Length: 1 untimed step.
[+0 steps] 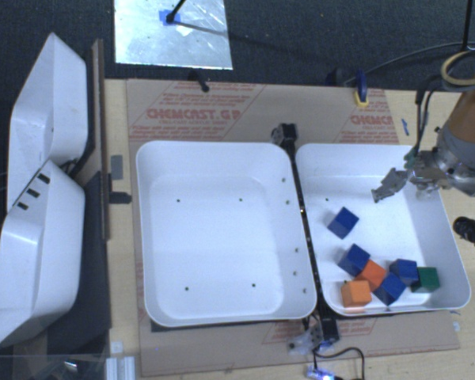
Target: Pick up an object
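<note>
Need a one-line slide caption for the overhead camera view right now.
Gripper poised over the right bin, above a lone blue cube and clustered blue, orange and green blocks.

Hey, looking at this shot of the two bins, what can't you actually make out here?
- Gripper, camera view: too small and blurred to tell its finger state.
- Arm: cut off by the right edge.
- Cluster of blocks in the right bin: they overlap, hiding which ones touch or stack.

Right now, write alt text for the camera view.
A grey robot arm's gripper hovers over the right bin, which has a lone blue cube and a cluster of blue, orange and green cubes near its front edge. The left bin sits beside it.
</note>
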Tool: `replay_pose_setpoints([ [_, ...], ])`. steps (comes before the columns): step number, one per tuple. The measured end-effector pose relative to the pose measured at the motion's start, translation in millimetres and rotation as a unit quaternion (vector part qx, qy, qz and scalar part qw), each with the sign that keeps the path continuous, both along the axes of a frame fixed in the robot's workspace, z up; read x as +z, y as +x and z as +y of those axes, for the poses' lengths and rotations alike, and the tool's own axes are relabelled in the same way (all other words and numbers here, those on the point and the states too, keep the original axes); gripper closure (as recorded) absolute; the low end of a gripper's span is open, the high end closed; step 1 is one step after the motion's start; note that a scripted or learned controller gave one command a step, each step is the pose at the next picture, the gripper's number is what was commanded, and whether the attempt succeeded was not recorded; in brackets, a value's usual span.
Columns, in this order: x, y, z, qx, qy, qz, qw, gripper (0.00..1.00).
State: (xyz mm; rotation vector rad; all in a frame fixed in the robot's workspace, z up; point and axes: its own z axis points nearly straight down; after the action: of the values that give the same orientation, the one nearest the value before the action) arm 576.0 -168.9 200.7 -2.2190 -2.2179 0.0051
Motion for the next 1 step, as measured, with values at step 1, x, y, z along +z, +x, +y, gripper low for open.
replay_pose_setpoints([
  [1,3.3,1.5,0.2,0.0,-0.0005,-0.003,1.0,0.0],
])
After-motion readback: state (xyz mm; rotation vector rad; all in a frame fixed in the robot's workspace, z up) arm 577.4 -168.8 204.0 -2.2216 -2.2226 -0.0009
